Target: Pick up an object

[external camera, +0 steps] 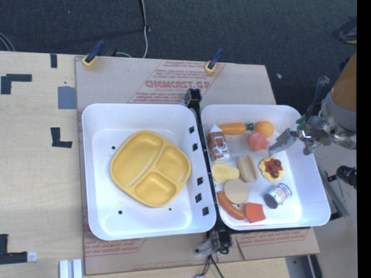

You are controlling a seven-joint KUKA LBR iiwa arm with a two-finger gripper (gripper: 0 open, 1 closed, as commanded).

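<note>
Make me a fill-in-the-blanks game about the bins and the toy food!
1. The yellow tray lies in the ____ bin as the camera sees it.
2. The tray is split into ____ compartments.
3. The toy carrot lies in the bin on the camera's ____ side.
4. The gripper hangs above the right bin, close to the little ____ with red topping.

Missing words: left; three; right; tart

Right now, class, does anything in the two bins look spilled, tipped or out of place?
Nothing is spilled. The small silver can lies on its side in the right bin, and the yellow tray sits askew in the left bin.
</note>
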